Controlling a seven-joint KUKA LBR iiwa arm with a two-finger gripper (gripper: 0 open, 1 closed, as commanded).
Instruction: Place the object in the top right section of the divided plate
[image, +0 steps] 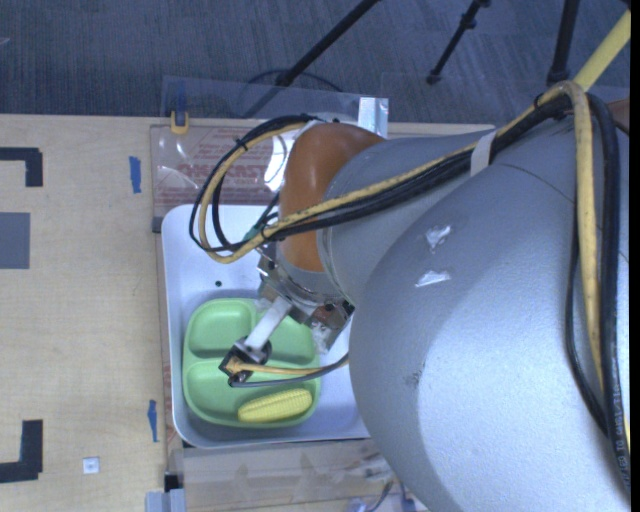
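A light green divided plate (222, 330) lies in the white bin (185, 250), toward its near side. A yellow corn cob (274, 405) rests in the plate's near right section, lying lengthwise along the rim. My gripper (312, 322) hangs below the orange wrist band, above the plate's far right part. The bulky grey arm (480, 320) covers most of it. The corn cob lies apart from the gripper, nearer the camera.
The arm hides the bin's right side and everything to the right of it. A wooden bench top (80, 300) with black and blue tape marks stretches to the left. Clear plastic sheeting (215, 150) lies behind the bin.
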